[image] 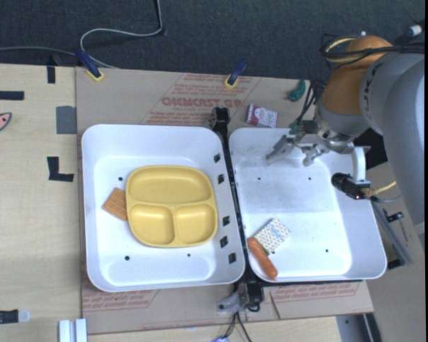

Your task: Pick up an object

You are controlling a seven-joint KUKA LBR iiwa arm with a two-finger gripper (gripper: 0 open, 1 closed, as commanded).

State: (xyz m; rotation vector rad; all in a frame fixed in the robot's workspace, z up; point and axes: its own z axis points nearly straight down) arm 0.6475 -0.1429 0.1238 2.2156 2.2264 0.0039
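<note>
In the camera view, the pincer hangs over the far part of the right bin, its two fingers spread and holding nothing. The step seems to be the approach, before any grasp. The candidates lie well apart from it, at the near left corner of this bin: a small patterned packet, flat and soft-looking, touching an orange carrot-shaped toy. The next move probably needs travel toward them and a descent. The left bin carries a smooth yellow divided plate over a tan cracker-like piece.
</note>
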